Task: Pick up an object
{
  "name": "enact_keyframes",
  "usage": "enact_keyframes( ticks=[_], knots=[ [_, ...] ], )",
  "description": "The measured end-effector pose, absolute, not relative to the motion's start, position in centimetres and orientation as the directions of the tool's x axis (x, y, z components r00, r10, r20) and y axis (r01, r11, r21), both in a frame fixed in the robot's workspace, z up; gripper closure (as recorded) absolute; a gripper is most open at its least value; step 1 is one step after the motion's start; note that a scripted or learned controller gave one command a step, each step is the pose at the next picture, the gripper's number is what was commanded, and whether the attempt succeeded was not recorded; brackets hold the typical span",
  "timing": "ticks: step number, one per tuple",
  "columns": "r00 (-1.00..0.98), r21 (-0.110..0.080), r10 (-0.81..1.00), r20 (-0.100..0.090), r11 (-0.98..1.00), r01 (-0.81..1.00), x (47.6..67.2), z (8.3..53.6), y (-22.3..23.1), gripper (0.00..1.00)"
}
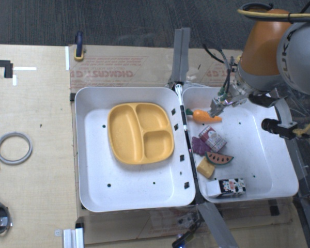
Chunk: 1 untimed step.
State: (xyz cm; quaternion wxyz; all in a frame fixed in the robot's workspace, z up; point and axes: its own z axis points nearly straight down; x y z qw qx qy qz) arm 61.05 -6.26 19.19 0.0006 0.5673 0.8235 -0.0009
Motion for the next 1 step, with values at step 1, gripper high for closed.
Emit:
enact_keyframes(
  ticks=[1],
  knots=[
    [-0.357,-0.001,0.934,-0.002,0.357,0.934,61.05,19.17,-6.23,0.00]
  ],
)
